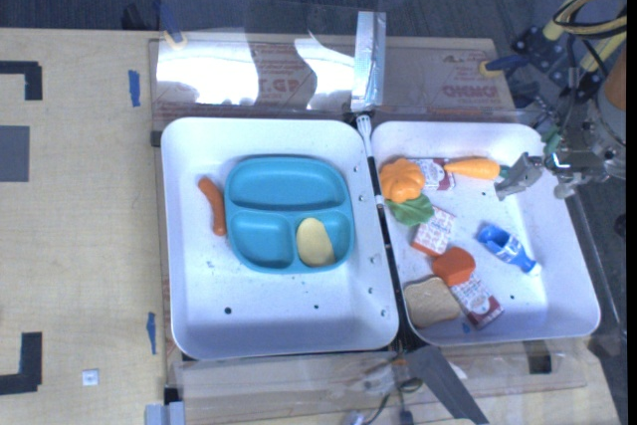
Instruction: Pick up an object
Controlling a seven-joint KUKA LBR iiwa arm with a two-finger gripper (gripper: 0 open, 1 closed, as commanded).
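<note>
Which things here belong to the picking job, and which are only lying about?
Job: gripper; carrot, blue packet, bread slice in right bin.
Lying about: blue tray, yellow piece, sausage in left bin.

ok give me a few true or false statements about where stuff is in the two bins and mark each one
1. The blue tray sits in the left bin. True.
2. A yellow potato-shaped item lies in one tray compartment. True.
3. The orange sausage lies inside the tray. False: it lies on the bin floor, left of the tray.
4. The carrot is in the left bin. False: it is in the right bin.
5. The hand hovers over the right bin near the carrot. True.
</note>
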